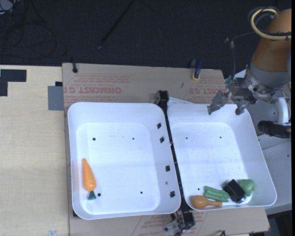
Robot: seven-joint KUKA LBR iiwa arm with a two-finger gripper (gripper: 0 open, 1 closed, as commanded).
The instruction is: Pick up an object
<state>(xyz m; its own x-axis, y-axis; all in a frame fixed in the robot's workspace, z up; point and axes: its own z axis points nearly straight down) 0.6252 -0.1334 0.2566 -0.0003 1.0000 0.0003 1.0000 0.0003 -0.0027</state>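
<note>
One carrot [88, 175], long axis upright in view, stem end nearest camera

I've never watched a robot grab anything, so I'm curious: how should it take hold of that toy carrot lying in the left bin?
Probably across the thick orange middle of the carrot, coming straight down from above. It lies flat and lengthwise near the left wall of the left bin, green stem end toward the front, so the gripper would likely close across its narrow width, with one finger slipping between carrot and wall.
</note>
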